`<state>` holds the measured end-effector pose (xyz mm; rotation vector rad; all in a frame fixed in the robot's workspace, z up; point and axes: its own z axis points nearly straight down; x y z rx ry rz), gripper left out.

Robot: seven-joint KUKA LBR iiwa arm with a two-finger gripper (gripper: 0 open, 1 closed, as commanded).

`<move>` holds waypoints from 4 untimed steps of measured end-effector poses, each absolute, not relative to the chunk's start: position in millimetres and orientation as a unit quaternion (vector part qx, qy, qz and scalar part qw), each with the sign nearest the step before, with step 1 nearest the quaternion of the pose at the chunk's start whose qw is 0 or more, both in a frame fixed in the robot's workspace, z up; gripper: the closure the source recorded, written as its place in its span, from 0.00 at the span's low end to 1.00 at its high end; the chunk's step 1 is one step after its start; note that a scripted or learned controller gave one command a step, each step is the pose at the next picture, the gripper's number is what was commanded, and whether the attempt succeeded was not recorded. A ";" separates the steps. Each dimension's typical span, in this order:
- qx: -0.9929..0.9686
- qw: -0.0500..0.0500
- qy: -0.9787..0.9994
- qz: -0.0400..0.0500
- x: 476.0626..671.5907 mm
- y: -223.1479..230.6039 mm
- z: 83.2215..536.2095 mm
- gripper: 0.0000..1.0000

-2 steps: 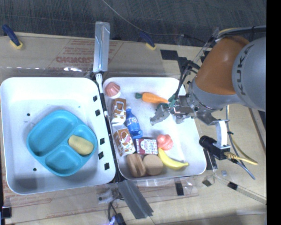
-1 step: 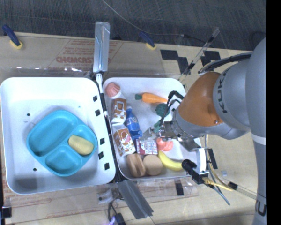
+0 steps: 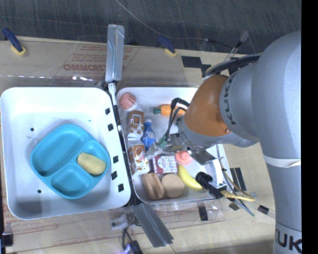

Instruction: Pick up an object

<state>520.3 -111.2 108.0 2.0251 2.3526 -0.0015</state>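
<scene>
Over the right bin [image 3: 153, 93], the arm [image 3: 270, 105] reaches in from the right side of the camera view, and its orange band [image 3: 206, 112] sits above the bin's middle. We locate the gripper [image 3: 175, 142] below that band, low over the bin's centre. The wrist covers it from this angle, so we cannot tell whether it is released or clenched, and we see no object held in it. The pickable objects lie in this same bin. A blue bottle [image 3: 148, 134] lies just left of the gripper, and a small pink piece [image 3: 183, 157] lies just below it. A round pink item [image 3: 127, 100] rests in the top left corner, with an orange item [image 3: 164, 109] to its right, near the band. A brown packet [image 3: 135, 121] lies beside the bottle against the left wall, and a second packet [image 3: 139, 159] lies lower along that wall. A red packet [image 3: 166, 164] lies between the second packet and the pink piece. Two brown buns [image 3: 162, 186] sit side by side, touching, at the bottom edge, and a banana [image 3: 188, 178] lies just to their right. The left bin [image 3: 16, 120] holds a blue divided plate [image 3: 53, 152]. A yellow lump [image 3: 91, 163] rests in the plate's right compartment, well apart from the gripper. Both bins stand side by side on the bench [image 3: 53, 57].
</scene>
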 end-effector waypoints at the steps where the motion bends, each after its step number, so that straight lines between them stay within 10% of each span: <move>1: 0.668 0.011 0.744 0.003 558.2 -118.6 106.5 0.00; 2: 0.683 0.000 0.731 -0.001 547.4 -167.8 113.6 0.00; 4: 0.621 -0.001 0.784 0.000 645.9 -166.7 100.7 0.00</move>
